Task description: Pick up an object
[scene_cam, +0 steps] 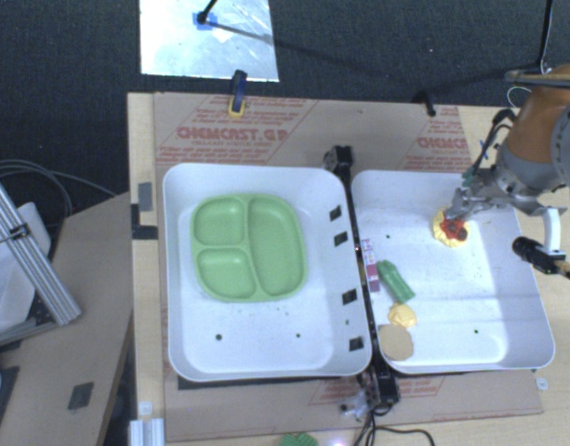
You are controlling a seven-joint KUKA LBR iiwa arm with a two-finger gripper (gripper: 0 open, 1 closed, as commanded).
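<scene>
1. Over the right bin, I see my arm reaching in from the right, with the gripper low at the bin's upper part.
2. Right at the gripper tip sits a small yellow-and-red toy, resting on the bin floor as far as I can judge.
3. I cannot tell from this angle how the gripper is set at the tip; the wrist and the toy overlap, and the detail is too small.
4. So I will not claim a grasp. The toy looks touched or nearly touched, but I see nothing that shows it lifted.
5. Other candidates lie in the same bin, near its left wall: a green piece, a yellow piece just below it, and a tan disc at the lower left corner. All are well apart from the gripper.
6. The left bin holds a green tray with three compartments, far from the arm.
7. My judgement of progress: approach and descent look done, with the toy as the likely target. Closing on it, if not yet done, and the lift are what remain.
8. I would count the pick as done once the toy hangs clear of the floor.
</scene>
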